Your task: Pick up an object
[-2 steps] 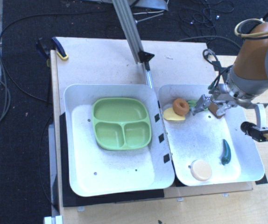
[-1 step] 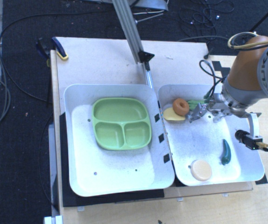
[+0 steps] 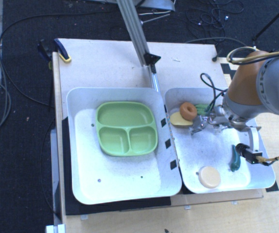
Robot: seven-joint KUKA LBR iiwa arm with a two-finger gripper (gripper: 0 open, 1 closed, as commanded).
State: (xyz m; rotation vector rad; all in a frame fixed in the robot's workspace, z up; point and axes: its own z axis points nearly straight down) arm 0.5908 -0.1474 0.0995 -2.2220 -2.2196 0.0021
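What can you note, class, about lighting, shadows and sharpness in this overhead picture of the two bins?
Camera view: bright, even light washes out both white bins, the right bin most; the green divided plate casts a soft shadow at its lower edge; the gripper and small things such as the brown donut look slightly soft; the floor around the bench is dark.

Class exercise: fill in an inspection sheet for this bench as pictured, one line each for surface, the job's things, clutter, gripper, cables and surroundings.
Surface: pale bench top bearing the left bin and the right bin side by side.
Job's things: in the right bin, a brown donut leaning on a yellow piece, a green item behind them, a cream disc, a teal tool.
Clutter: green divided plate in the left bin.
Gripper: gripper low over the right bin beside the donut; holding nothing that can be seen.
Cables: black cable looping at the wrist; more on the floor.
Surroundings: dark floor, metal pole.
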